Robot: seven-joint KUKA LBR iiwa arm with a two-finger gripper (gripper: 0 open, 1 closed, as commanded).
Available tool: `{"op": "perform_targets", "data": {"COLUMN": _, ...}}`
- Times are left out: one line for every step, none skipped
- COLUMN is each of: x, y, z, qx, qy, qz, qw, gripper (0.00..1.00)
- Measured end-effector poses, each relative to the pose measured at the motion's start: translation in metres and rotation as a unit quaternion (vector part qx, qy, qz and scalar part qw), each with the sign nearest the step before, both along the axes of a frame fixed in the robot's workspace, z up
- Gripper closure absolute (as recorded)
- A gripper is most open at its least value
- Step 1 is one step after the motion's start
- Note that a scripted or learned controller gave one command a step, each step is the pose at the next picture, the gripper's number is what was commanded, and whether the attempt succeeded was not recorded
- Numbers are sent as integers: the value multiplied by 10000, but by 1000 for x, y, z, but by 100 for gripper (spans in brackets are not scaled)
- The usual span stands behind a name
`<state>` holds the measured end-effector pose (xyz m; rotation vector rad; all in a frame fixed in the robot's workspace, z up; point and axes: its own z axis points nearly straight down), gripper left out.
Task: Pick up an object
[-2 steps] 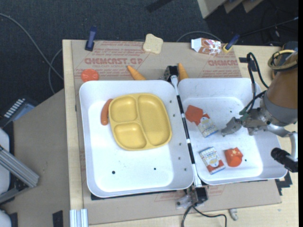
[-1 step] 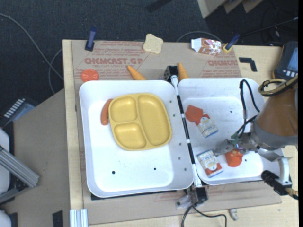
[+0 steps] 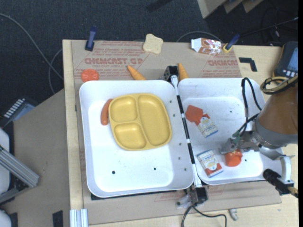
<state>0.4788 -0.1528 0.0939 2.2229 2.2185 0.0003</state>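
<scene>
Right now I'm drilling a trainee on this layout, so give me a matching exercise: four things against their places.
Things:
1. yellow divided plate
2. hot dog
3. small red object
4. bread slice

Places:
A. on the cardboard beyond the bins
B. right bin, by the pincer
C. middle of the left bin
D. left bin, against the plate's left edge

Pairs: 1-C, 2-D, 3-B, 4-A
</scene>
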Motion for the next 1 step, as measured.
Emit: {"op": "perform_targets", "data": {"x": 38, "y": 57, "z": 89, "qx": 6, "qy": -5, "qz": 20, "qw": 10000, "gripper": 100}}
